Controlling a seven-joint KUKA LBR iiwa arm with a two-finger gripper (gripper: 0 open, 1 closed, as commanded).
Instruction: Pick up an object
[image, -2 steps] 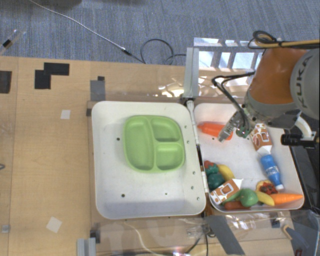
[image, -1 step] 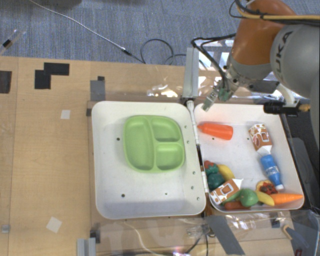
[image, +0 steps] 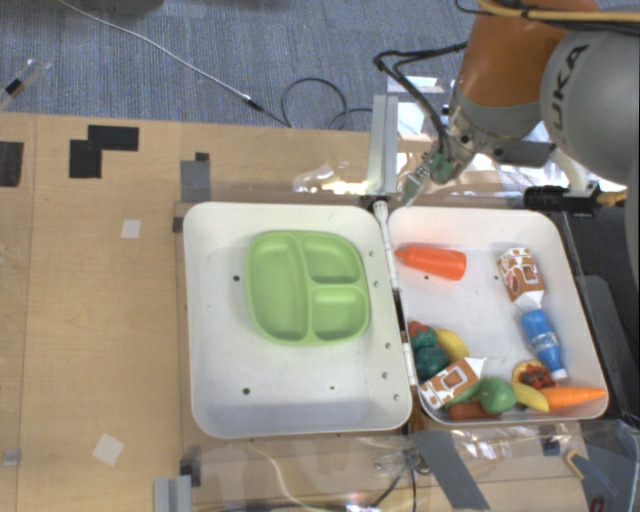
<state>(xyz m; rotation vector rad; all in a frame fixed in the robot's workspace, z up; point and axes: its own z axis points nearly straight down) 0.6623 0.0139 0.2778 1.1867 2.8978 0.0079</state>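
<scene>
My gripper (image: 436, 165) hangs over the back edge of the right bin (image: 575, 290), near the divider between the bins. A small pale green and white shape sits at its tip, and I cannot make out whether it is a held thing or part of the gripper. Below it in the right bin lie an orange carrot-shaped toy (image: 432, 261), a brown and white carton (image: 520, 272) and a blue bottle (image: 540, 338). A heap at the bin's front holds a second carton (image: 449, 381), a green pepper (image: 496, 395), a banana (image: 452, 345) and a carrot (image: 572, 397).
A green divided plate (image: 308, 287) lies in the left bin (image: 215, 330). Black cables (image: 320, 100) run over the blue floor behind the bench. A metal post (image: 381, 150) stands at the back between the bins, close to the gripper.
</scene>
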